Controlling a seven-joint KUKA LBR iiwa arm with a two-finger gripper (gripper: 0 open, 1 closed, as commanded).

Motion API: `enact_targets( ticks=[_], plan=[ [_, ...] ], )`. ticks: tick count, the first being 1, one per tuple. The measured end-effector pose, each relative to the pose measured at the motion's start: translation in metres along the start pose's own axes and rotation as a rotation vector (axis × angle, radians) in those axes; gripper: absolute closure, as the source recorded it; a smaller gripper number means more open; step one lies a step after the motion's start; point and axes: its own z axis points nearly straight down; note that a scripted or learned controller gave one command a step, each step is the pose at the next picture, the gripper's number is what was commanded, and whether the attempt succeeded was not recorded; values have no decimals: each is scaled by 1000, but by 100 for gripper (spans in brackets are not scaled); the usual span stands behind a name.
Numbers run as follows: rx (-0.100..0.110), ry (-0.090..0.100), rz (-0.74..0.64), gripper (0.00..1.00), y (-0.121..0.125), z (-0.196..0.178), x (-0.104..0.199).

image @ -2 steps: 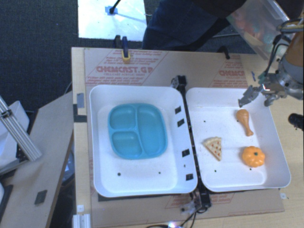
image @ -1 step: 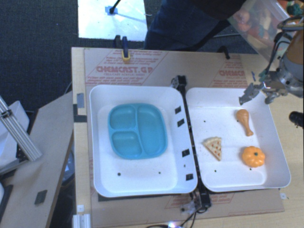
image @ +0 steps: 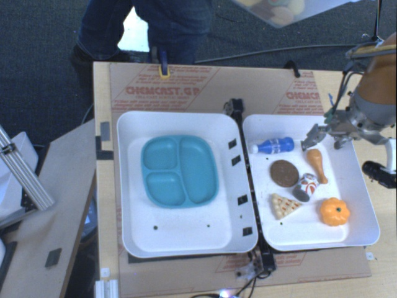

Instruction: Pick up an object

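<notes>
Plate point(image: 180, 169) in left bin point(image: 133, 228); bottle point(image: 273, 146) in right bin point(image: 366, 228).

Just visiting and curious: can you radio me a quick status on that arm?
Hand hovering over right bin, holding nothing. Chicken leg and blue bottle lie closest. Nothing blocking.

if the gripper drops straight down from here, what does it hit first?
Most likely the tan toy chicken drumstick: the gripper hangs just above its upper end in the right white bin. Depth is unclear from this slanted view; it could land on bin floor beside it.
</notes>
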Motion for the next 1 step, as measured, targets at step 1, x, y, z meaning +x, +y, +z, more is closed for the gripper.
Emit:
enact_targets(
  ticks=[1],
  plan=[
    [-1, 0, -3, 0, 8, 55, 7]
  ],
)
